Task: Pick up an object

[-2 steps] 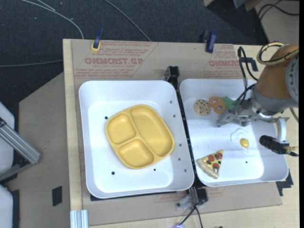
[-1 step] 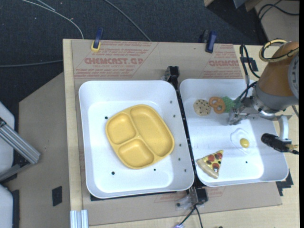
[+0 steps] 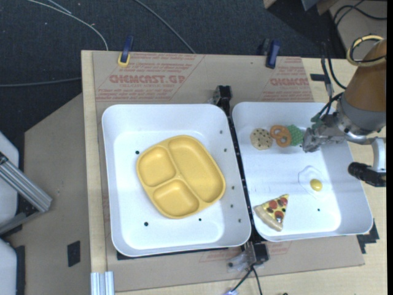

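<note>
light: bright, even | shadows: soft, faint | glare: mild on white bins (image 3: 116,165) | focus: slightly soft

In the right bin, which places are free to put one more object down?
Right bin: free floor lies between the cookie and the pizza slice, and right of the fried egg. The far edge is crowded: cookie, pretzel, green item, end effector.

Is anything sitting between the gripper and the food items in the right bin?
Nothing visible does. The gripper hangs at the green item, with the pretzel and cookie just beyond; the fried egg and pizza slice lie open nearer the camera.
</note>
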`<state>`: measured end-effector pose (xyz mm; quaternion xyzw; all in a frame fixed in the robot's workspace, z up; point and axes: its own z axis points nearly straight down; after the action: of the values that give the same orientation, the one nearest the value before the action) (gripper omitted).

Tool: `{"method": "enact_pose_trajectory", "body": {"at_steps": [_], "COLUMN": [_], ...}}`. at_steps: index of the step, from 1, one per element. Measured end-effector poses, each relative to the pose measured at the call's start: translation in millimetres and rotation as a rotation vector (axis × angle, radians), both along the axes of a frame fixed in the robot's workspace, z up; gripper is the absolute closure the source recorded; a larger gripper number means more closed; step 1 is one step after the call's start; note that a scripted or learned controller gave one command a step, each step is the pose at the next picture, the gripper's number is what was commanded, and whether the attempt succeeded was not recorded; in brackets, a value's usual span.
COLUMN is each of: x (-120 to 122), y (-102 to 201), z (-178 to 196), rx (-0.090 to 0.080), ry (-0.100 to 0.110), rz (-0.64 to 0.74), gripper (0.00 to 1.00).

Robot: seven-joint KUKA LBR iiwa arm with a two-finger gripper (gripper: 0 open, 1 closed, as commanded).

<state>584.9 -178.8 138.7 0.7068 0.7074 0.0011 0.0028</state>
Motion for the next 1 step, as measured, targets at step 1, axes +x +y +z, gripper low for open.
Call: {"method": "enact_pose_trajectory", "body": {"at_steps": [1], "x": [1.1], "y": [-0.3], "z": [64.4], "rx": [-0.001], "ry": [-0.002], "rz": [0.000], "gripper": [1.00]}}
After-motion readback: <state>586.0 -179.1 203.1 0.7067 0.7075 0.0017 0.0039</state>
